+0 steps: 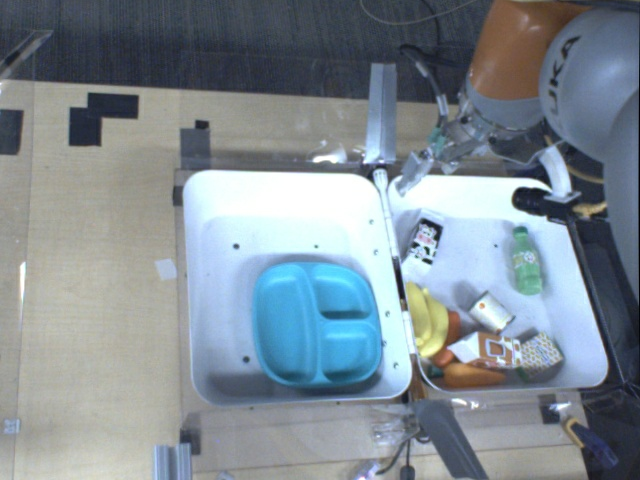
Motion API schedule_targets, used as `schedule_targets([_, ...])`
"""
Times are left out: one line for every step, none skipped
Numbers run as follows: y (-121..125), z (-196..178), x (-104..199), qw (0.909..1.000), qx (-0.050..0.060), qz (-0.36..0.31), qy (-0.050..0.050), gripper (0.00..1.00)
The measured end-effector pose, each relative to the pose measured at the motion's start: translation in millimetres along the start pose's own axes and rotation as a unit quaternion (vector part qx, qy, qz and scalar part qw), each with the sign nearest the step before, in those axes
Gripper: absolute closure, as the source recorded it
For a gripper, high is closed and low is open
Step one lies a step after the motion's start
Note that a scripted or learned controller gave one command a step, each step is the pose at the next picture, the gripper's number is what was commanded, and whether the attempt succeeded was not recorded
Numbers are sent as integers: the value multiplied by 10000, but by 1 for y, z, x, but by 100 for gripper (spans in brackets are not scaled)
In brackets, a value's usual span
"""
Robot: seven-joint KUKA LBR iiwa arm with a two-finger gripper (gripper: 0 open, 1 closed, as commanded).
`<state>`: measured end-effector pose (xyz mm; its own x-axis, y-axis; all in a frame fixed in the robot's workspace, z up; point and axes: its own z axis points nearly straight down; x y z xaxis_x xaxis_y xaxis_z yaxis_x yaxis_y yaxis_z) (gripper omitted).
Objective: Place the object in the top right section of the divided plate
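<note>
Blue divided plate [318, 322] sits bare in my left bin [290, 198], the objects all lie in the right bin [585, 298], and I cannot tell the gripper's [418, 171] state, so placing remains.

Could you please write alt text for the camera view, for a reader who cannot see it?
A blue divided plate lies in the left white bin, with nothing in its sections. The right white bin holds a green bottle, a banana, a small can and other small items. The grey and orange arm's end effector hovers over the right bin's far left corner.
</note>
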<state>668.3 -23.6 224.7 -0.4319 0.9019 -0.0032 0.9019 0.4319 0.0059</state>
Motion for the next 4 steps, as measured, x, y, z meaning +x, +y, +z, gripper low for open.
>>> schedule_targets([-100, 11, 7, 9950, 8, -997, 7, 0])
schedule_targets([-35, -20, -58, 9498, -13, -3130, -8, 0])
schedule_targets([-57, 90, -39, 9186, -2, -3953, 12, 0])
schedule_targets([-63, 107, -52, 9714, -62, -2373, -10, 0])
